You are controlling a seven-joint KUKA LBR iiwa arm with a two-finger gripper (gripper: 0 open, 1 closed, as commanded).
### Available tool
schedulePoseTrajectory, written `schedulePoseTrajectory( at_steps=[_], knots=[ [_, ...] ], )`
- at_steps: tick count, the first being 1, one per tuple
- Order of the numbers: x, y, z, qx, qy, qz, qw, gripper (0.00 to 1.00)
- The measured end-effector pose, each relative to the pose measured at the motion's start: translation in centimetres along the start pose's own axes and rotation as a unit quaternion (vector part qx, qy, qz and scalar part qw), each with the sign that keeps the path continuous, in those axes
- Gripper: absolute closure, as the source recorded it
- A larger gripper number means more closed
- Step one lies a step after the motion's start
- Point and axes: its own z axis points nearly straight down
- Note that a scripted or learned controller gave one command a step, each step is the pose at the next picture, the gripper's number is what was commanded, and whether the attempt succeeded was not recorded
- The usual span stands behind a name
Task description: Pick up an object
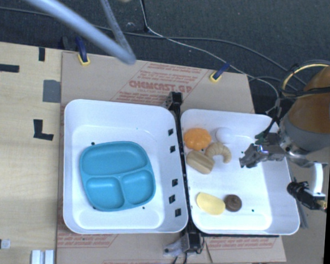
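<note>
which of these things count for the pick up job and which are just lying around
For the job: gripper; right bin; orange round piece; white round piece; tan curved piece; tan block; yellow piece; brown round piece.

Lying about: left bin; blue divided plate.

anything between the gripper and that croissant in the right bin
Nothing visible. The gripper sits over the right bin, just right of the croissant, with bare white floor between them. The orange piece and the tan bread piece lie on its far side.

Tray in left bin, food items in right bin
</note>
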Motion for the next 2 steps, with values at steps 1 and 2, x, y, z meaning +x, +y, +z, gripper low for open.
schedulePoseTrajectory(
  at_steps=[1,2],
  knots=[
    [1.0,-0.3,-5.4,-0.001,0.0,-0.001,1.0,1.0],
    [1.0,-0.2,-7.7,0.001,0.0,-0.001,1.0,1.0]
  ],
)
